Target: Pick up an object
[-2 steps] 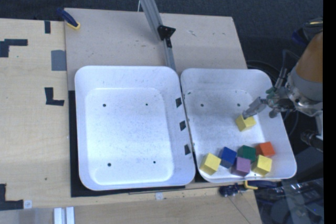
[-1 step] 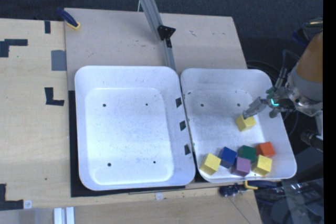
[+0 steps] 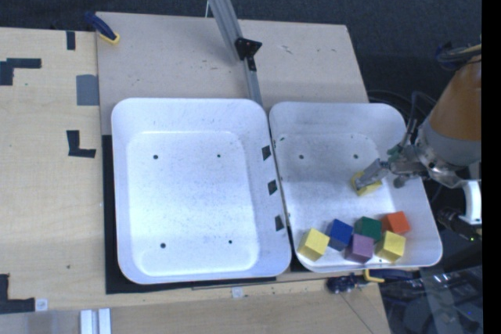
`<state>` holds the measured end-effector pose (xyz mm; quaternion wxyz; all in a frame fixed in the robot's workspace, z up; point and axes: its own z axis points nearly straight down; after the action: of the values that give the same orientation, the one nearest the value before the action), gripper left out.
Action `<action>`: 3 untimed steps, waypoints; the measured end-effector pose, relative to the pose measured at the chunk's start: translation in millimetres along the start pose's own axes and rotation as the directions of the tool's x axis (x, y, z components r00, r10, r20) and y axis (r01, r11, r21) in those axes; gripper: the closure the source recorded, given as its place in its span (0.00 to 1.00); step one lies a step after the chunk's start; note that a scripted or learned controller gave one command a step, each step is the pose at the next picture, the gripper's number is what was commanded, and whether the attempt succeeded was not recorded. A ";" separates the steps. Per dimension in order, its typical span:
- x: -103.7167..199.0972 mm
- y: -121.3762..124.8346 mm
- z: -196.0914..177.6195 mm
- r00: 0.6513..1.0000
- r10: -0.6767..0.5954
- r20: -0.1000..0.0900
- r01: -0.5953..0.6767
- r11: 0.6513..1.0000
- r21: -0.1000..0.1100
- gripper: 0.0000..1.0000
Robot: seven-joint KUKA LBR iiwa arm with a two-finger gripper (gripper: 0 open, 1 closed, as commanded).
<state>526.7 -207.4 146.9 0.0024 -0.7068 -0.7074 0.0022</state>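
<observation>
The yellow block (image 3: 365, 183) sits at the tips of the jaws.

Two bins stand side by side on the desk (image 3: 313, 59), their inner rims touching. The left bin (image 3: 125, 192) holds no things. In the right bin (image 3: 329, 121) a cluster of blocks (image 3: 356, 237) lies along the near rim, toward the near right corner. Behind the cluster, nearer the right rim, one block (image 3: 365, 182) lies alone at the gripper (image 3: 376, 174). The arm (image 3: 458, 121) comes in over the right rim. A rail (image 3: 219, 0) runs across the desk behind the bins.
</observation>
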 end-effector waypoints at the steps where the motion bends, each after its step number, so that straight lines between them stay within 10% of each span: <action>1: 1.4 -1.4 54.4 1.000 -0.001 -0.001 0.001 1.000 0.001 0.00; 2: 1.3 -0.1 41.3 1.000 -0.002 0.000 0.002 1.000 -0.003 1.00; 3: 3.6 -7.4 -4.7 1.000 -0.001 0.001 0.001 1.000 -0.009 1.00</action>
<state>519.4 -203.9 151.7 -0.0012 -0.7066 -0.7076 -0.0005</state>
